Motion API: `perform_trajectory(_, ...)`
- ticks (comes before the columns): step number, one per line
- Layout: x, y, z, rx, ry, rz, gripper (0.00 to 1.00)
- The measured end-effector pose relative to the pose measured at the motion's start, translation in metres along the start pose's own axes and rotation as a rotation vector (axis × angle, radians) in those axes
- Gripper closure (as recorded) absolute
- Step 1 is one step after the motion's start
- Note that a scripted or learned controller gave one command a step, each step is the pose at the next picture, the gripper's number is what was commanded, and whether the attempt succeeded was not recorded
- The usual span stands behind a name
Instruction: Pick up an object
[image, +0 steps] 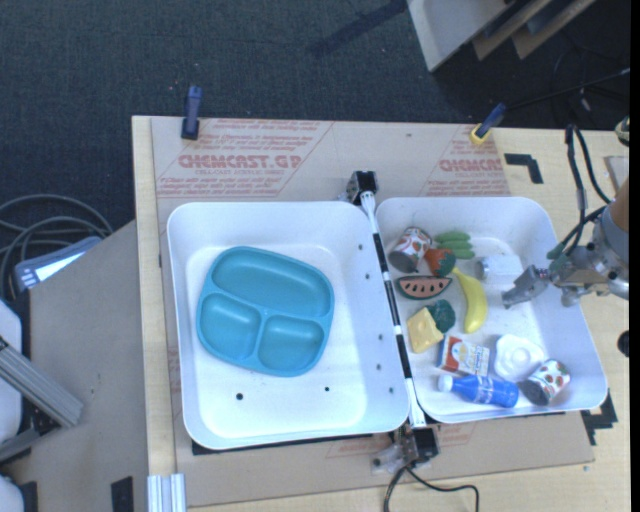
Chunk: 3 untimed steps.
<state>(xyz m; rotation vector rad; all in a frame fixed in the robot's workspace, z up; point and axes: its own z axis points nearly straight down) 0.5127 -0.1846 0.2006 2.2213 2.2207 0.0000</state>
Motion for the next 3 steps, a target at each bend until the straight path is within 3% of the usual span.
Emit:
perform_trajectory(1, 0.057, 0.056, 0.109, 0.003, 0.002, -0.001, 0.00)
perform_trajectory(2, 0.057, 0.057, 0.098, 0.000, 0.000, -0.001, 1.00)
perform_trajectory(3, 0.123, 0.065, 0.016, -0.001, 0.001, -0.002, 1.00)
